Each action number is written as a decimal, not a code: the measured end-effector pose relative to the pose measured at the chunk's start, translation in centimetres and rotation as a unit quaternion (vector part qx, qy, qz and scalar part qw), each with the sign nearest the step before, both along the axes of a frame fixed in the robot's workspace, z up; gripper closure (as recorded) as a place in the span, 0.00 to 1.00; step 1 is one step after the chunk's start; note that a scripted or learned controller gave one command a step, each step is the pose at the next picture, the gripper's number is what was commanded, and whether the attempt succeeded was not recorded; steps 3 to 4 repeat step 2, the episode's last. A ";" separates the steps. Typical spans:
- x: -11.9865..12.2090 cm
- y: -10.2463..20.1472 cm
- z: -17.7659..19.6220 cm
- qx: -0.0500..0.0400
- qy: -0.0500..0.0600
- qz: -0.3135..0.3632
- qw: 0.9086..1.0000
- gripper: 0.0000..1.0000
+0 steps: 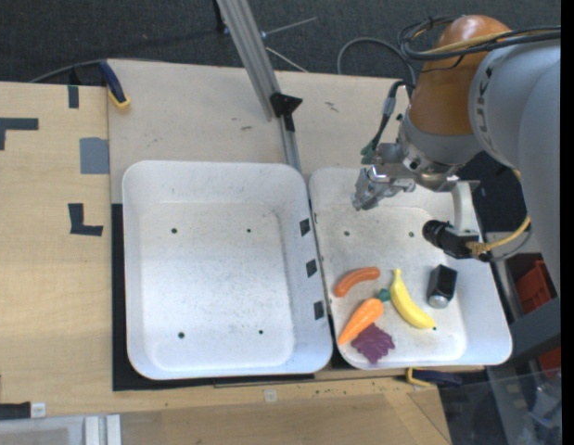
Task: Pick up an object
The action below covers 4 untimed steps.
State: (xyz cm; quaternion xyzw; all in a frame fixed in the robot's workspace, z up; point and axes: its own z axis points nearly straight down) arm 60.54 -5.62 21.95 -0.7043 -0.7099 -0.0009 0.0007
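Nearest the cam, at the front edge of the right bin [384, 235], lies a purple toy piece [373, 343], knobbly, maybe grapes; can't tell for sure. Going from the L: the left bin [212, 267] sits on the pale bench [194, 109], its R rim right against the right bin's L rim. All the task objs are in the right bin, front half. First comes an orange-red sausage [357, 280], lying roughly crosswise w/ a slight curve, near the bin's L wall. Just in front of it is a carrot [361, 318], laid on a slant, pointed tip toward the front-L corner, green top toward the bin's middle. The purple toy piece is just beside the carrot's lower flank; touching or not, can't tell. The gripper [368, 196] is seen over the far-L part of the same bin, well apart from the toys, pointing down. Whether it is released or clenched can't be told from this angle. To the R of the carrot lies a yellow banana [412, 304], curved, one end just beside the carrot's green top. Further R, near the bin's R wall, a small black block [441, 286] sits apart from the banana. The grey arm [514, 91] w/ its orange band [453, 72] comes in from the R.
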 end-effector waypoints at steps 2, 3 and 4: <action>1.4 11.9 0.5 0.000 0.001 0.000 1.000 1.00; 1.4 11.9 0.5 0.000 0.001 0.000 1.000 1.00; 1.4 11.9 0.5 0.000 0.001 0.000 1.000 1.00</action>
